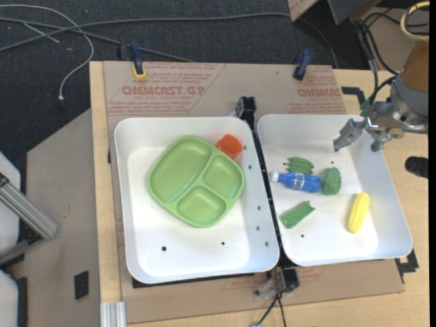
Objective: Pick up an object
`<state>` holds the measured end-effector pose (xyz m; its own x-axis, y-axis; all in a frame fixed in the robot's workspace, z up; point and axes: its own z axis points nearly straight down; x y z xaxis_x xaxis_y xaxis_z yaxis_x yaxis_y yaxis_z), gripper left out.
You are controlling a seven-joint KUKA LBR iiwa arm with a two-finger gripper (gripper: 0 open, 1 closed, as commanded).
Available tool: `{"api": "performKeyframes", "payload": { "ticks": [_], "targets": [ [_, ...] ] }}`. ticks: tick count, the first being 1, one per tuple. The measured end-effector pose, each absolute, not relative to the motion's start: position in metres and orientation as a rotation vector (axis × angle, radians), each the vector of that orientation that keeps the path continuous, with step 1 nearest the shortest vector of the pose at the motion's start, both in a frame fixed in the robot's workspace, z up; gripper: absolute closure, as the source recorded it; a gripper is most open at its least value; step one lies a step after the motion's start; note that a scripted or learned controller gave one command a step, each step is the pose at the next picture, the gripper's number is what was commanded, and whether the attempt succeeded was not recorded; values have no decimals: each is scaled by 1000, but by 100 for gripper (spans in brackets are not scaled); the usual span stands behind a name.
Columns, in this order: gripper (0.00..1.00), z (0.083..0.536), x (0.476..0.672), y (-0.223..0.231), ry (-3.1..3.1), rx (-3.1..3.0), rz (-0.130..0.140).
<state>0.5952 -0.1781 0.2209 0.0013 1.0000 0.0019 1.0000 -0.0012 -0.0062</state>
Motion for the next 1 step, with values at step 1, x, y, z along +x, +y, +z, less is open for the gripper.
{"api": "performKeyframes", "payload": {
  "ticks": [1],
  "targets": [
    [0,178,595,-174,-2218,-2217,3]
  ]
}}
